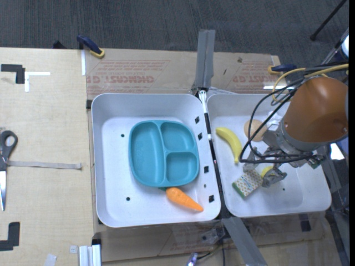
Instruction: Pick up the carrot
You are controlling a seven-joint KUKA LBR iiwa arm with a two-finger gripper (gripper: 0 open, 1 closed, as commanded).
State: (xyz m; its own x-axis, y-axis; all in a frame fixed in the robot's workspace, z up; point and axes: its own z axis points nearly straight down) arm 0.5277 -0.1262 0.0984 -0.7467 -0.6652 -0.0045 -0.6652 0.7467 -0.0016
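Orange carrot (184,199) flat, left bin

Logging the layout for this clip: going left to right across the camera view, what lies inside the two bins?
Teal divided plate → carrot → banana → green-edged sponge, with the arm's claw over the right bin beside it.

Carrot (184,199): orange. Divided plate (164,153): teal. Banana (230,142): yellow. Bins (105,165): white. Sponge (247,183): speckled, green edge. Arm band (316,107): orange.
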